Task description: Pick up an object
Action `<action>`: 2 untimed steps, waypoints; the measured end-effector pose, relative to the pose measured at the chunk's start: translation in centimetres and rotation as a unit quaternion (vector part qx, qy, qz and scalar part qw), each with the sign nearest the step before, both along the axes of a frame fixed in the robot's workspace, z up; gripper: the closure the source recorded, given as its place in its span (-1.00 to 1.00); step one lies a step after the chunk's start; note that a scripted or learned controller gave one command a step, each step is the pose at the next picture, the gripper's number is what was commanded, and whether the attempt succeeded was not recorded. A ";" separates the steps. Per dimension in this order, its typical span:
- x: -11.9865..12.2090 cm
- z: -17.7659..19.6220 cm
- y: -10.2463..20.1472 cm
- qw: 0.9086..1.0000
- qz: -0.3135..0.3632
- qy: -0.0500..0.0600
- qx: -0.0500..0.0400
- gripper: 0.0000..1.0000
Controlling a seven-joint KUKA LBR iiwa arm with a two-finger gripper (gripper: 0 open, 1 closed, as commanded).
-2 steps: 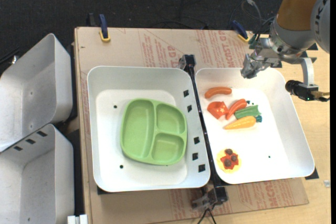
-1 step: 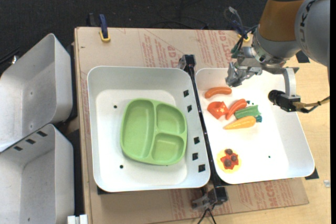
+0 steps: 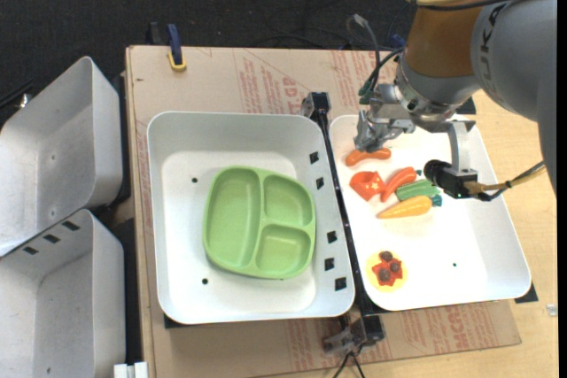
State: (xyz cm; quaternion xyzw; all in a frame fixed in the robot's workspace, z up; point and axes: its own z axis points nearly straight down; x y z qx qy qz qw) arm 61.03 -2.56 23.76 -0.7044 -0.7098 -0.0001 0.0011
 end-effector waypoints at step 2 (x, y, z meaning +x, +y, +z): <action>-3.2 0.4 9.3 1.000 -0.001 0.001 -0.001 1.00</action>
